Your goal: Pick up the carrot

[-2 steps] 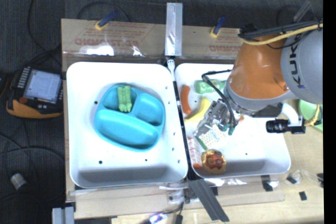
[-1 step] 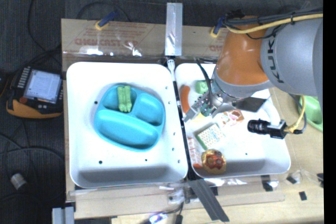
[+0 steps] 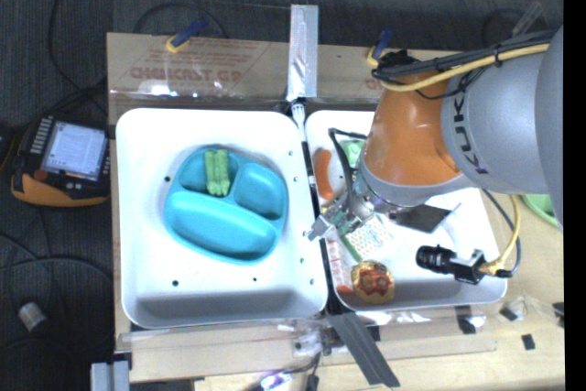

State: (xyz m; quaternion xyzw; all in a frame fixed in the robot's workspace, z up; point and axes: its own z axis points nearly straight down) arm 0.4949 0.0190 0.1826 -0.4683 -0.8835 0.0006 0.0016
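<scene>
Carrot [image 3: 322,171] lies in right bin [image 3: 476,224], beside hand [image 3: 331,222].

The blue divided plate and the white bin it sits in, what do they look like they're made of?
The blue divided plate looks like moulded plastic: even turquoise colour, soft rounded compartment walls, a slight sheen. The left white bin also looks like plastic, smooth and semi-gloss, with rounded corners and a formed lip; coated metal can't be ruled out from this view.

Bright, even overhead light floods the two shallow white plastic bins [image 3: 137,224], washing their rims pale; soft shadows gather under the grey-and-orange arm [image 3: 430,137] at right. Focus is slightly soft throughout.
</scene>
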